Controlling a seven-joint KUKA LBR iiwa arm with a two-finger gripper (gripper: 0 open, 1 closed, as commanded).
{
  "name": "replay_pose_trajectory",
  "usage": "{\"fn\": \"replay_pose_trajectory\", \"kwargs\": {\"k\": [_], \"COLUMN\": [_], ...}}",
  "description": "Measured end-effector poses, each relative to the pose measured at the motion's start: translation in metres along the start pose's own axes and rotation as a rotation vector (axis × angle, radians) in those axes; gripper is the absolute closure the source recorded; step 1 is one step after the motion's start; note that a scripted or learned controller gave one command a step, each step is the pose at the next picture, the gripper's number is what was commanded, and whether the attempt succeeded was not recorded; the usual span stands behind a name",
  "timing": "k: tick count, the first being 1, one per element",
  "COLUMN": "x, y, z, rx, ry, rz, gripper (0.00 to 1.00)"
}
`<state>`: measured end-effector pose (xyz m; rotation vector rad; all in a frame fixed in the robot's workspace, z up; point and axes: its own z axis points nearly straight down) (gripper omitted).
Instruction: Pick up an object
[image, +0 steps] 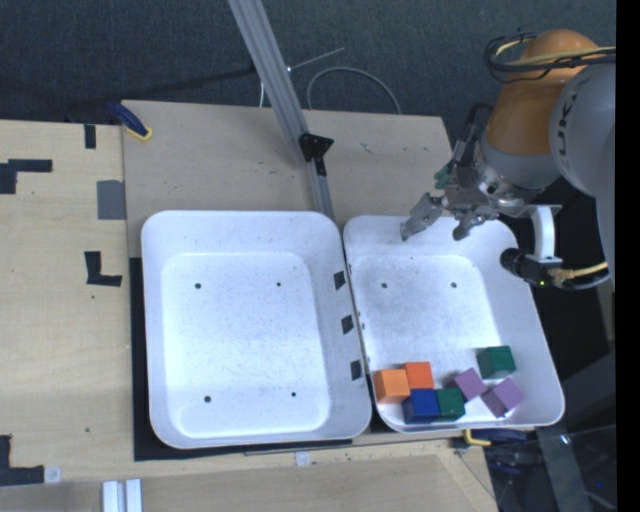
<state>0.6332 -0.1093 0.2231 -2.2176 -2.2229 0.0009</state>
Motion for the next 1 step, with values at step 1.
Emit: {"fn": "replay_pose_trajectory", "kwargs": {"k": [1], "x": [-0.0635], "y": [-0.0096], "z": [-0.0985], "rx": [-0.009], "ry": [-0.005], "rz": [0.005], "gripper": [0.0]}}
